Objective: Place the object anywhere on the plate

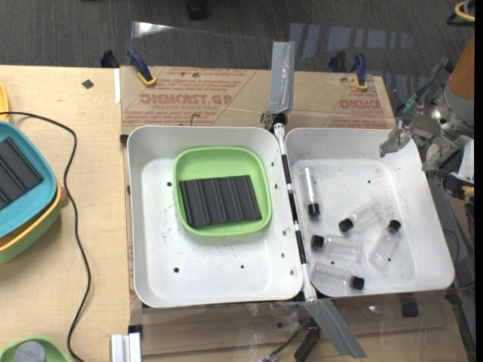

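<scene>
Two white bins side by side. The left bin (151,270) carries one green plate (221,164), set toward its far edge, with one dark ribbed insert (220,200) lying on it. The right bin (423,270) holds clear vials with black caps; I count five caps, though the transparent bodies blur into the white floor (the count is my best reading).

The gripper (398,138) sits at the far right corner of the right bin, over its rim; I cannot tell from here how it is set, and I see nothing in it.

The clearest candidate, as I judge it, is the vial (309,192) lying near the bin's left wall, just beside the divider. Its long axis runs far-to-near, cap at the near end. It lies leftward and nearward of the gripper, well apart from it. The plate lies further left again, across the divider, so the carry would continue in the same direction.
</scene>
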Tool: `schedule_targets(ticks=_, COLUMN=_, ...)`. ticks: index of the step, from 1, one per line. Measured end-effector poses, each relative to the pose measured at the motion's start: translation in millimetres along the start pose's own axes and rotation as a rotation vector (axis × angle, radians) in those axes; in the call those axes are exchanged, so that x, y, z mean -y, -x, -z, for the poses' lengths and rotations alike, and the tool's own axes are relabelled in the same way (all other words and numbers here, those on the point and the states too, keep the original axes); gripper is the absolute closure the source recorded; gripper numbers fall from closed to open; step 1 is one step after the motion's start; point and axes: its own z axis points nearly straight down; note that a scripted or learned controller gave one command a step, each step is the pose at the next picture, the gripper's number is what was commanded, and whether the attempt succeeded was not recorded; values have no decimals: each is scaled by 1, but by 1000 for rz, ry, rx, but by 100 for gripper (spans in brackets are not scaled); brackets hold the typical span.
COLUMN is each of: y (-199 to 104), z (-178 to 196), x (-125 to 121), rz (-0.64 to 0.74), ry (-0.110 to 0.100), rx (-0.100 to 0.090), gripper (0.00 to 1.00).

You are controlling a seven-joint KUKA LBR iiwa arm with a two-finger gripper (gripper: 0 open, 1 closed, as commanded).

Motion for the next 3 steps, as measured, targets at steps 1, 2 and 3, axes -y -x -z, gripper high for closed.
schedule_targets(ticks=1, y=22, z=93, x=4, rz=-420, ry=-1, rx=0, gripper=0)
schedule_targets(ticks=2, y=-7, z=113, x=18, rz=-695, ry=-2, rx=2, gripper=0)
schedule_targets(ticks=3, y=15, z=95, x=-20, rz=-1014, ry=-3, rx=1, gripper=0)
